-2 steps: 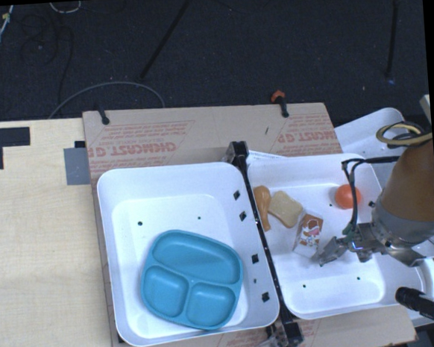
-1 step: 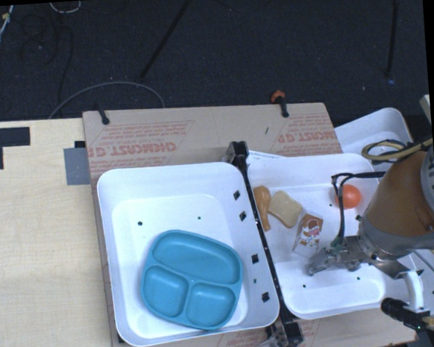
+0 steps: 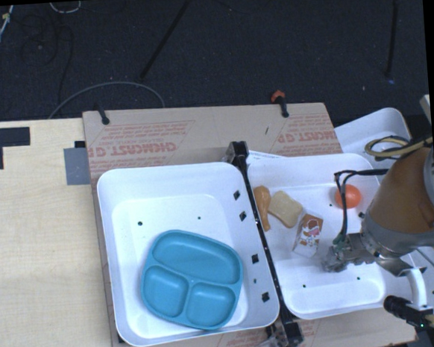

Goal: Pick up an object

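In the right bin (image 3: 339,294) lie a tan bread-like piece (image 3: 285,208), a long orange-brown piece (image 3: 262,206) beside the divider, a small white carton with red print (image 3: 308,234) and an orange ball (image 3: 347,196) near the far right. My gripper (image 3: 340,259) is low in this bin, just right of the carton and below the ball, reaching in from the right under the orange-banded wrist (image 3: 398,199). Nothing shows between its fingers.
The left bin (image 3: 129,191) holds a blue three-compartment plate (image 3: 192,278). A black divider clamp (image 3: 255,233) runs between the bins. Cardboard (image 3: 199,133) lies under both bins, with a light wooden bench top (image 3: 37,258) to the left.
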You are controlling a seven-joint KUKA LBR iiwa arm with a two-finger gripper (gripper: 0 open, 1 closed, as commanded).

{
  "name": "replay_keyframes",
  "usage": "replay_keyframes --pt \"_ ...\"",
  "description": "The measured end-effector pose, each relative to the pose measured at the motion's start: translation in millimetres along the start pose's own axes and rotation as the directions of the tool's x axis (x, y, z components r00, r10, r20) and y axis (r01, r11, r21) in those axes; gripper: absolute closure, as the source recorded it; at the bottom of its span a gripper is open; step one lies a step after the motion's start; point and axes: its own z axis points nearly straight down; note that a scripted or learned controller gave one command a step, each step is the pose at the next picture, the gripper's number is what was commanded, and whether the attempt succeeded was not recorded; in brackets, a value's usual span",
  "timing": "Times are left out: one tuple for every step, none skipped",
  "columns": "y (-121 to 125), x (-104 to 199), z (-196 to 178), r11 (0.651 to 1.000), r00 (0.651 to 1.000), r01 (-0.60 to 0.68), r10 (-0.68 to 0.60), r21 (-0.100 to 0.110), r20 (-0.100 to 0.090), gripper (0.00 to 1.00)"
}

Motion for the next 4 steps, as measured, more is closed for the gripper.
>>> replay_keyframes --pt "2.7 -10.6 -55.2 1.0 1.0 0.003 -0.003 -0.003 0.002 1.0" --pt "12.1 -11.1 -102.0 1.0 1.0 0.008 -0.008 -0.004 0.002 1.0" --pt "18.0 -15.6 -162.8 1.0 1.0 0.008 -0.008 -0.005 0.003 1.0" --pt "18.2 -16.2 -179.1 1.0 1.0 0.009 -0.009 -0.001 0.001 1.0"
